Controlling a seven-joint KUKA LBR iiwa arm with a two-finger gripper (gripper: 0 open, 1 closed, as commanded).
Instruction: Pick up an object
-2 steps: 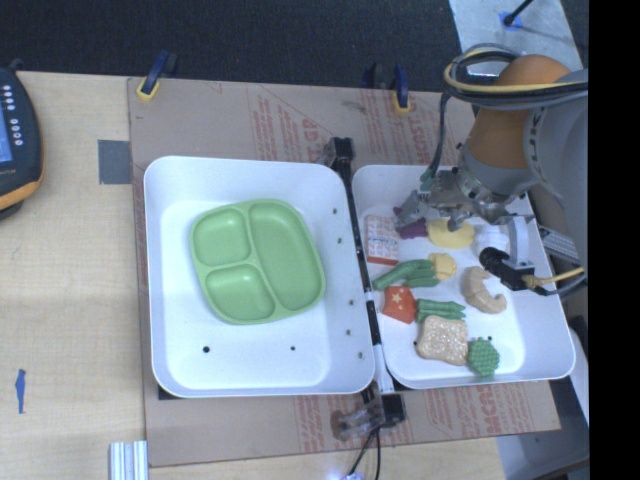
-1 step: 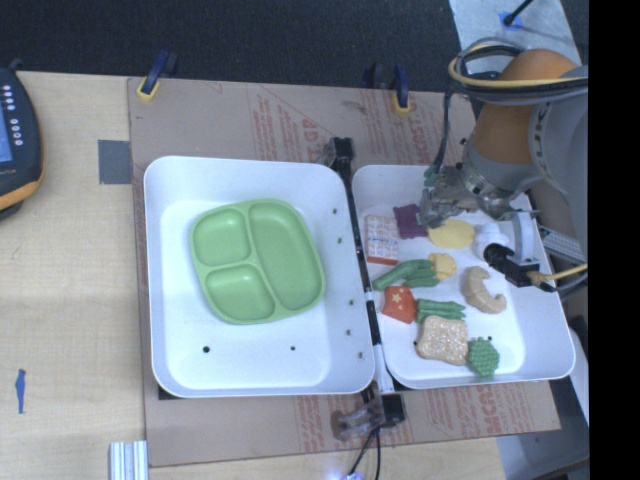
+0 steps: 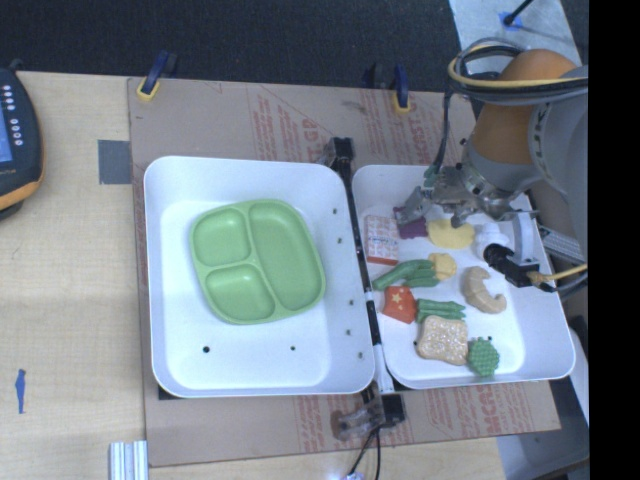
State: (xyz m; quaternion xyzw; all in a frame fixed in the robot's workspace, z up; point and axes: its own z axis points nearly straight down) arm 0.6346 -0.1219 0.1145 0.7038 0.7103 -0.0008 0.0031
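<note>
Approach step: gripper [image 3: 418,211] low over purple piece [image 3: 412,228], upper right bin [image 3: 556,353]. Claw state: can't tell tbh. Next: close + lift.

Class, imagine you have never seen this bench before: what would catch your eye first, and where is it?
Likely the green divided plate, alone in the left bin. Next, the toy food in the right bin: a red piece, bread slice and croissant. Above them the gripper hangs over the bin's far end.
</note>
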